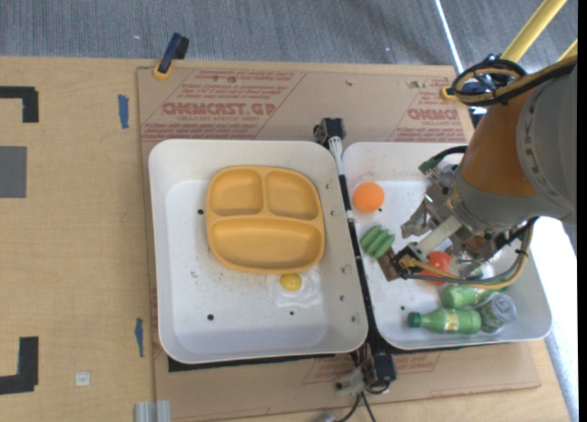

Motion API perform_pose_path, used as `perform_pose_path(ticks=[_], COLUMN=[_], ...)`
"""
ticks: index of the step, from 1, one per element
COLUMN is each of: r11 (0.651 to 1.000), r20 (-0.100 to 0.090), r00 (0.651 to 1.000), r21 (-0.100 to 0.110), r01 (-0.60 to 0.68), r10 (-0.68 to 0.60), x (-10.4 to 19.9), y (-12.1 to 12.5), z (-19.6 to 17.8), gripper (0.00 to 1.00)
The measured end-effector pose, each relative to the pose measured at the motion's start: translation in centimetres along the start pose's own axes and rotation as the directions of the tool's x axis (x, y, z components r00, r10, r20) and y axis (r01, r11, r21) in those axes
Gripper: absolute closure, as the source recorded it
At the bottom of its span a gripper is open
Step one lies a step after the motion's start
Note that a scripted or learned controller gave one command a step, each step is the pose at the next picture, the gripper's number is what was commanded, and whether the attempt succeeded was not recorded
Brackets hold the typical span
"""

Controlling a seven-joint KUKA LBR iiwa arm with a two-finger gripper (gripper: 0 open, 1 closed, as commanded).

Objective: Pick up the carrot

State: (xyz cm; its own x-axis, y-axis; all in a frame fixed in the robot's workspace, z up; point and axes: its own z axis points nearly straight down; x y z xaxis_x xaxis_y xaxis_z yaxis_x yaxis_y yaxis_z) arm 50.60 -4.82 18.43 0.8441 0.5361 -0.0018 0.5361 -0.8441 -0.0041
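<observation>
An orange-red piece (pixel 439 261), possibly the carrot, shows in the right bin (pixel 404 161), mostly covered by the gripper (pixel 444 248). The gripper hangs low over the middle of that bin, directly above the orange-red piece. Whether it touches the piece is hidden by the wrist. A lumpy green thing (pixel 459 296) lies just in front of the gripper; I cannot tell if it belongs to the carrot.
Also in the right bin are an orange ball (pixel 368 196), a green ridged item (pixel 376 241), a green bottle (pixel 447 321) and a grey-green lump (pixel 500 309). The left bin (pixel 174 255) bears a yellow divided plate (pixel 265 218) and a toy fried egg (pixel 292 284).
</observation>
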Motion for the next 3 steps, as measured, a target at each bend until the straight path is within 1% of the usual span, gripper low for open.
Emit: perform_pose_path(ticks=[1,2,3], r11=[0.974,0.935,0.934], r20=[0.001,-0.002,-0.002], r00=[0.974,0.935,0.934], r21=[0.001,-0.002,-0.002], r01=[-0.227,-0.354,-0.357], r10=[0.227,0.354,0.357], x=[0.15,0.61,0.24], y=[-5.31,-5.98,-5.40], z=[0.04,0.04,0.03], gripper=[0.00,0.00,0.00])
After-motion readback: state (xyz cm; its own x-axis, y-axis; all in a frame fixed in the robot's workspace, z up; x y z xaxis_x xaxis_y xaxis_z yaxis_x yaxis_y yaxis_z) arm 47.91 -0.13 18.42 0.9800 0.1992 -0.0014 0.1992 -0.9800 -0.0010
